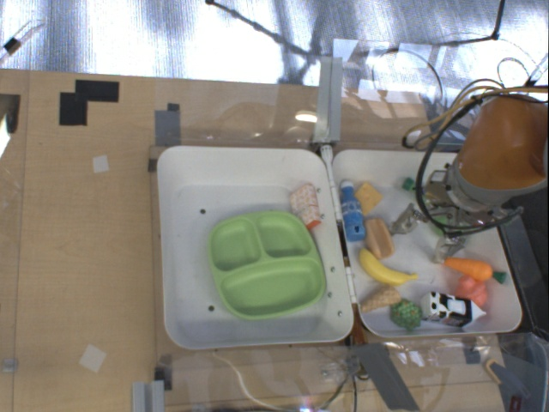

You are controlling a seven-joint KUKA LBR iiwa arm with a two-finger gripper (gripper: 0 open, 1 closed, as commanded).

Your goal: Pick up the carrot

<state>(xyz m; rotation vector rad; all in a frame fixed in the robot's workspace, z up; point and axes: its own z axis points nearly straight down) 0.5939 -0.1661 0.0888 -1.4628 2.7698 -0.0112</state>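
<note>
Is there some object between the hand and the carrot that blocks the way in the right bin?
Nothing visible blocks it. The hand hangs over the right bin, and the carrot lies just below and beside it, with bare bin floor between them.

Robotics lab: wooden bench, taped-down white bins, loose cables, toy food.
</note>
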